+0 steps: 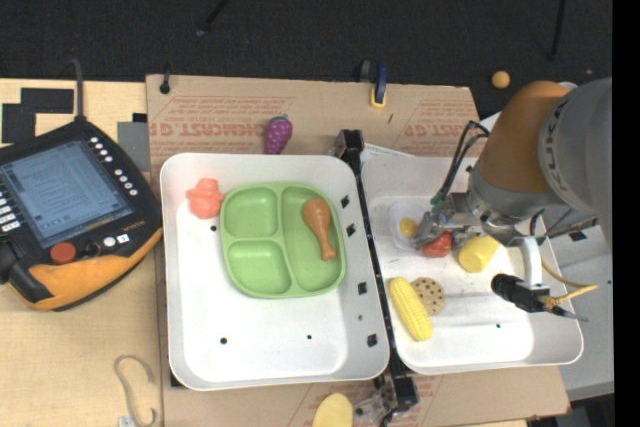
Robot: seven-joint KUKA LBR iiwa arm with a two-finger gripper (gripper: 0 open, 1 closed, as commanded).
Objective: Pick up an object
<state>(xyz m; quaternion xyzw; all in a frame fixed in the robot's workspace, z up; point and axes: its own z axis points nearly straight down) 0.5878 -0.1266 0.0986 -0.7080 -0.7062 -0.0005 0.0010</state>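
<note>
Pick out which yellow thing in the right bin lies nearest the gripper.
The small yellow piece just left of the gripper. The yellow block sits further to its right, and the corn lies lower, beside the cookie.

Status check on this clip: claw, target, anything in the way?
Claw low in right bin, over a red piece; grip unclear. Yellow block beside it. Corn and cookie nearer the front.

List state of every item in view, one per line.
green tray: flat in left bin
drumstick: lying in the tray's right compartment
pink toy: in left bin, beside the tray
corn cob: lying in right bin
cookie: flat, next to the corn
end effector: low in right bin, over a red item
</note>
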